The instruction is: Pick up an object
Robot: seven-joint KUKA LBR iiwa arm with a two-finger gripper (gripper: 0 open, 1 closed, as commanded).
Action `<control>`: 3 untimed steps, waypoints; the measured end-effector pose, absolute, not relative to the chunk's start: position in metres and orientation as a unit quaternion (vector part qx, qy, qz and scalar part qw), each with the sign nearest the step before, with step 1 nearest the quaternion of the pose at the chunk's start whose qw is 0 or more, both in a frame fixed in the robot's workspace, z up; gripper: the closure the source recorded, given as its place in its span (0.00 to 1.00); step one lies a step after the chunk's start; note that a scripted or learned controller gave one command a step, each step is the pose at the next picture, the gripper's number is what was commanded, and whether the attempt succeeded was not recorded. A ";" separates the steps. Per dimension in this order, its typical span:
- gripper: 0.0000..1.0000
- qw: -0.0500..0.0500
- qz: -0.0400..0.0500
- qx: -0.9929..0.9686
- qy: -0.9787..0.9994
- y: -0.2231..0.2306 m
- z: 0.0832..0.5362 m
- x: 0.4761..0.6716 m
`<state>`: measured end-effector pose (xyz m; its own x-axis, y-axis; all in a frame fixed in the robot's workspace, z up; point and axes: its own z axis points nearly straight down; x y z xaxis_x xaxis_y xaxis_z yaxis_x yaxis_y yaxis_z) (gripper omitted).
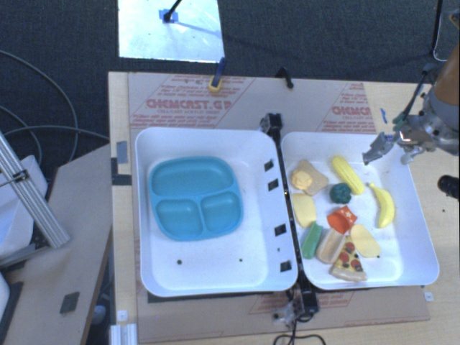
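Observation:
The right bin [417, 264] holds several toy foods: a yellow corn cob [347, 171], a banana [384, 205], a tan bun [309, 178], a teal ball [341, 192], a red pepper [342, 218], a green cucumber [311, 241] and a pizza slice [348, 263]. My gripper [389, 152] hovers over the bin's far right corner, above and to the right of the corn cob. Its fingers are spread open with nothing between them.
A blue divided plate [194, 196] lies in the left bin [215, 272]. A black divider with clips [282, 207] runs between the bins. A shiny metal sheet [171, 20] lies beyond the bench, and cables trail at the left.

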<state>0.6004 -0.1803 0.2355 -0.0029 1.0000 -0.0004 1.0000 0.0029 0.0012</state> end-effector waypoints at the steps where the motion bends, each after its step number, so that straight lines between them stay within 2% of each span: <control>1: 0.00 0.001 0.001 0.704 0.710 -0.157 0.078 0.671; 2: 1.00 0.003 0.002 0.704 0.710 -0.160 0.097 0.671; 3: 1.00 0.002 0.001 0.707 0.707 -0.181 0.085 0.669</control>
